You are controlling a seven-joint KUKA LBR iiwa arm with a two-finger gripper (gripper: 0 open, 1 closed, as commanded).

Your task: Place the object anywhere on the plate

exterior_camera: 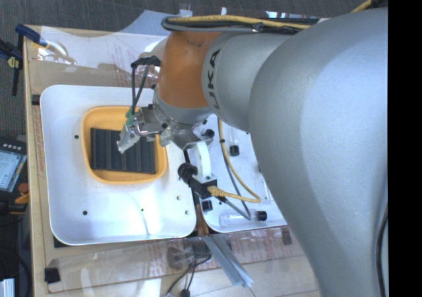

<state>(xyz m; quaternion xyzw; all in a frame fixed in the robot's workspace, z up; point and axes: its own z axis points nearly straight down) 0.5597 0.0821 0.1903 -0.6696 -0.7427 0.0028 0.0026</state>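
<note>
The gripper [129, 136] hangs over the right part of the yellow plate [99, 170], which sits in the left bin [66, 216]. Just left of and below the fingertips lies a dark ribbed rectangular object [119, 152], flat on the plate's floor; it reads as a slab with parallel ridges, though what it is made of I cannot tell. Whether the fingers are apart or together cannot be made out from this angle, and nothing is seen between them, so I would not call the object held.

Judged from how things lie, the object is already resting inside the plate's rim, so the step in hand looks like the release and retreat. To do it well, the gripper should lift straight up, away from the ribbed surface, without dragging sideways; any lateral drift could catch a ridge and slide the slab toward the rim to the gripper's left. Clearing the raised yellow rim before swinging back to the right matters too, as does keeping the cables [137, 88] above the gripper off the plate.

For writing: on the grey arm [297, 124], above and right of the gripper beside the orange band [188, 71], the letters "UKA" are readable sideways, part of the KUKA name. No other label is legible.
</note>
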